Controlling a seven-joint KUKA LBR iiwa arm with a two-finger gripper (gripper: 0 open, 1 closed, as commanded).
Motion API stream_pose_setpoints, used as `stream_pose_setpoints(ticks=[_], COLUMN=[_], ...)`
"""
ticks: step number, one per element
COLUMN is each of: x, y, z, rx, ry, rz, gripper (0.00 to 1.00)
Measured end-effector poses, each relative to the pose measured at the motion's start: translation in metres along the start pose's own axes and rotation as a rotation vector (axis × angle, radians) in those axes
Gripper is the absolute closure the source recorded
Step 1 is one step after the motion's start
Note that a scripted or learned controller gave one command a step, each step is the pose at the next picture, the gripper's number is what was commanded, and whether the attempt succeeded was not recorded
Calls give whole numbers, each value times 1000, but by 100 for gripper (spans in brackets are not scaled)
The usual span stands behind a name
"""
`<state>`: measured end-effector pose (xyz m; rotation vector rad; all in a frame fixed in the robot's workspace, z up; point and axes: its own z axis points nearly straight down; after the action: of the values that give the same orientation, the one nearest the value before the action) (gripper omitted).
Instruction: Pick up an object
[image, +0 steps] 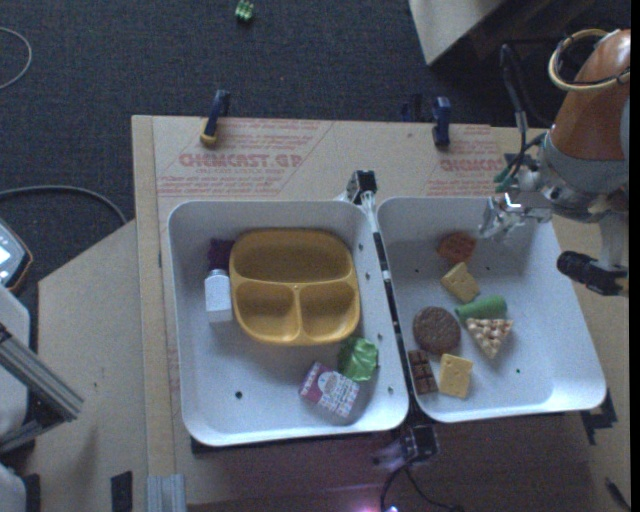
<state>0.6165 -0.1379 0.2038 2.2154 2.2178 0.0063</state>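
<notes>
2 bins: left bin (190, 330) and right bin (560, 330) sit side by side on a board (150, 200), rims touching.
Writing: red print on the board reads roughly "CHEMCAST GP" behind the left bin; a second, partly hidden print lies behind the right bin. The carton's print is too small to read.
Clamps: 2 clamps (213, 118) (440, 118) grip the board's far edge.
Left bin: a yellow 3-part tray (295, 285) lies flat; a white bottle (218, 295) stands touching its left side, with a dark purple item (219, 251) just behind the bottle. A pink carton (330, 390) and a green wrapper (359, 358) lie at the tray's near right corner.
Right bin: a red-brown waffle (456, 246), a yellow wedge (461, 282), a green piece (483, 307), a dotted pizza slice (490, 335), a brown patty (436, 328), a chocolate bar (423, 371) and a cheese square (456, 376).
Gripper (497, 225): hangs over the right bin's far wall, just right of the waffle; nothing shows between its fingers, and whether they are wide or narrow cannot be told.
Nearest item: the waffle, flat, round-edged, near the far wall, apart from the gripper.
</notes>
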Motion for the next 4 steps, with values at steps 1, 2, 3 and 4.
stream_pose_setpoints(ticks=[1,2,3,4], x=[0,26,48,69], y=[1,-47,-82,-108], z=[-23,-33,-28,-28], rx=[2,12,12,12], ry=[0,4,4,4], rz=[0,0,0,0], gripper=[100,100,100,100])
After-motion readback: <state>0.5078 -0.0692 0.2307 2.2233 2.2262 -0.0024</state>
